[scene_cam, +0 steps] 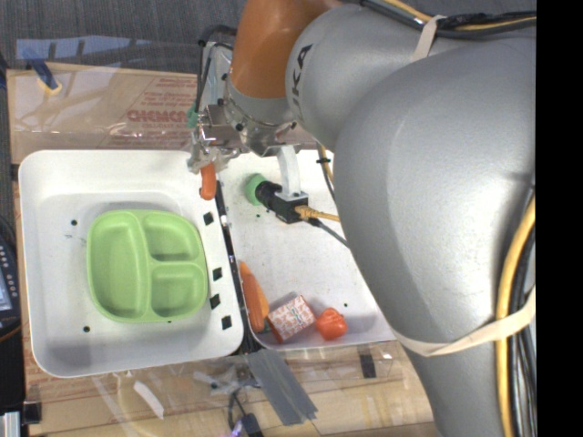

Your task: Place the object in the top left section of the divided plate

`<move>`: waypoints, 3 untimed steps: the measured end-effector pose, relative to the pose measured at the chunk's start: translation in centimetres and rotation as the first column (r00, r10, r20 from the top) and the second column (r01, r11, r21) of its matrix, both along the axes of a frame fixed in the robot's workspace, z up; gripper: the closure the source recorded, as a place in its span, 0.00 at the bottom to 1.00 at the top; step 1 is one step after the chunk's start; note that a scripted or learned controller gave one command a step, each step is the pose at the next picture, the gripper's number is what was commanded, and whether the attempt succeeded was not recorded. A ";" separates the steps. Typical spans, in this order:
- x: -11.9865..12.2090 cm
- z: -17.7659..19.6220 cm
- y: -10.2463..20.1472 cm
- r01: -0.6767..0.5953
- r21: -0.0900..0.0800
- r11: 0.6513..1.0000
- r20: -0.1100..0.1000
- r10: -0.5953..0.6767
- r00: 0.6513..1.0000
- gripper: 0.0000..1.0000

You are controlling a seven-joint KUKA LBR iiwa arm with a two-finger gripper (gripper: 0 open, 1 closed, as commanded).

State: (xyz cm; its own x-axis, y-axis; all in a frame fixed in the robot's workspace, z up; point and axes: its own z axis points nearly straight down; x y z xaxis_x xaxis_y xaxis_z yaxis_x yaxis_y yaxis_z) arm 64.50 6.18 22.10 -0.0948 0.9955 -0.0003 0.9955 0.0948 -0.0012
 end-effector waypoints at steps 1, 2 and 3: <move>0.0 0.0 0.0 0.000 0.000 1.000 -0.001 0.000 1.000 0.00; 0.0 0.0 0.0 0.000 0.000 1.000 -0.001 0.000 1.000 0.00; 0.0 1.0 0.1 -0.009 -0.002 1.000 -0.002 0.009 1.000 1.00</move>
